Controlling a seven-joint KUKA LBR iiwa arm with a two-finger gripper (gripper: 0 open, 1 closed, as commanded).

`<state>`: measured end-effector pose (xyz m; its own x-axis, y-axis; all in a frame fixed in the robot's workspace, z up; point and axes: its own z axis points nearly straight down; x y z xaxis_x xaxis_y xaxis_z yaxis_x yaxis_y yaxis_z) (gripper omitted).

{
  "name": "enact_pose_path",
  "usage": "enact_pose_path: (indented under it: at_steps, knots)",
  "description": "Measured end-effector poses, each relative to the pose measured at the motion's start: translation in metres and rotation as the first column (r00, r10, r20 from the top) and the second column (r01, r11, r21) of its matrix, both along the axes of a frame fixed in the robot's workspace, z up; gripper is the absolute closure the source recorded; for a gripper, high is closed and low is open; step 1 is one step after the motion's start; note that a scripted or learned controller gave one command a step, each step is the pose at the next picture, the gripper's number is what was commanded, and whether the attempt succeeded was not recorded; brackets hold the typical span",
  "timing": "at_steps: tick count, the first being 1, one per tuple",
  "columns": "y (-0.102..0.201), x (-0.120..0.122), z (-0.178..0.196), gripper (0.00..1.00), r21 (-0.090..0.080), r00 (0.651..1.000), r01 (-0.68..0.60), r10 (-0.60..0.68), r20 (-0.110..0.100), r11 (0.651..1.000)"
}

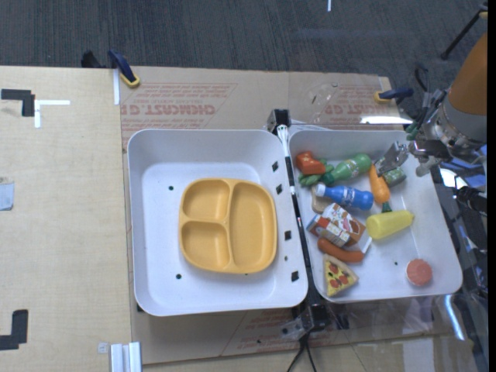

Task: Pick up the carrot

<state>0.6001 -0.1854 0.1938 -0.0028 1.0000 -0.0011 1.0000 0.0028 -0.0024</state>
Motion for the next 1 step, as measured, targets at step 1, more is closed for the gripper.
enact_pose_path:
  at_steps: [1]
  knots:
    - [0.0070, 0.0049, -0.0870, 0.00, 0.000, 0.970, 0.244, -0.244, -0.002, 0.970]
